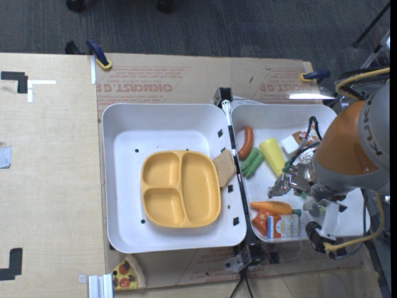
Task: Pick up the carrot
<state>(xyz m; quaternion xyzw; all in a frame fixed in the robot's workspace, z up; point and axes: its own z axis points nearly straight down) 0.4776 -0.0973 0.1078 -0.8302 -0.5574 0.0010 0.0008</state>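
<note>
The carrot [271, 208] lies low in the right bin [273, 113], just above a small carton [277, 226]. The gripper [286, 184] hangs just above the carrot, and I cannot tell how it is set. The big grey and orange arm [353, 151] bends in from the right side. A yellow plate [181, 188] sits in the left bin [124, 185]

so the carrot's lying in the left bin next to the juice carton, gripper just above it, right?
Wrong bin. The camera view shows the carrot in the right bin, next to the juice carton, with the gripper just above it.
</note>
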